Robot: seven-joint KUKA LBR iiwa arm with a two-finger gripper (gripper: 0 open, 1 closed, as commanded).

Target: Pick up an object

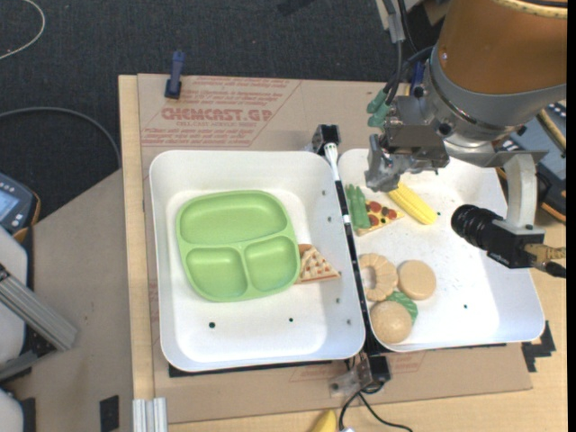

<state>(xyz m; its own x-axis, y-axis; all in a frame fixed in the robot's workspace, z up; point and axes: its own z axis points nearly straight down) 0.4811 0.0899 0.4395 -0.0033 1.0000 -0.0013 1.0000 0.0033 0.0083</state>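
My gripper [382, 175] hangs low over the back left part of the right bin [486, 322]. Just in front of it and to its right lies a yellow corn cob [411, 204], close to the gripper tip. A pizza slice [378, 214] with a green strip [358, 207] beside it lies against the bin's left wall, just below the gripper. Nothing shows as lifted from the bin floor. Further forward lie a ridged tan biscuit [376, 275], a round tan cookie [418, 280] and a small burger [393, 321] with green lettuce.
The left bin [171, 331] holds a green divided plate [237, 244], with a tan waffle-patterned wedge [316, 265] against its right side. A black clip [325, 138] sits at the back where the two bins meet. The arm's large body covers the right bin's back right.
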